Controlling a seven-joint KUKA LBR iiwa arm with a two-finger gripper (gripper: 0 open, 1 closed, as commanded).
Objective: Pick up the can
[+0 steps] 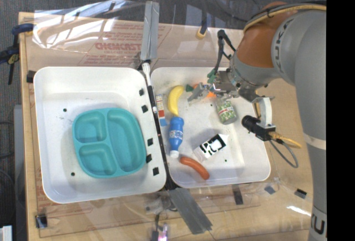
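Camera view from above the table: the can (226, 111), green-labelled and lying in the upper right part of the right bin (252, 165), rests just below the jaws (217, 89) of the grey arm (288, 45), which reaches in from the right of the frame; whether the jaws are spread or pressed together cannot be told. To the can's left lie a yellow banana (175, 99) and, below it, a blue bottle (176, 134) with a white cap. A black-and-white box (213, 145) sits toward the bin's lower middle, with a red sausage (194, 167) near the bottom edge. In the left bin (50, 123) rests a teal divided tray (109, 142).
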